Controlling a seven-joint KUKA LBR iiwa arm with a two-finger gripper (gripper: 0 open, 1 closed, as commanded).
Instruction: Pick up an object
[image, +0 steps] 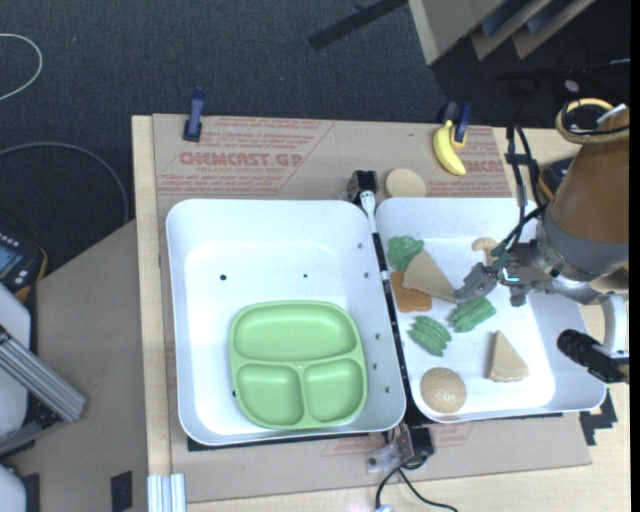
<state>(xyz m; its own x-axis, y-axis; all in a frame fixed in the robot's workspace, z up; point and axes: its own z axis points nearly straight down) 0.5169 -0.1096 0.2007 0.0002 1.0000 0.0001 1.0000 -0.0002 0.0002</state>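
Note:
My gripper (478, 284) hangs low over the middle of the right bin (560, 395), with the arm (590, 200) coming in from the right. Its tip is just above a green pod-like piece (472, 316) and beside a tan wedge (428, 272). Around it lie a leafy green piece (405, 250), an orange slab (410, 298), another green piece (430, 334), a second tan wedge (507, 358), a round bun (443, 389) and a small tan bit (485, 243). Nothing is seen lifted off the bin floor.
The left bin (200, 240) holds a green divided plate (298, 362). On the board behind the bins lie a toy banana (450, 150) and a round beige disc (405, 183). A blue clamp (193, 115) sits at the back left.

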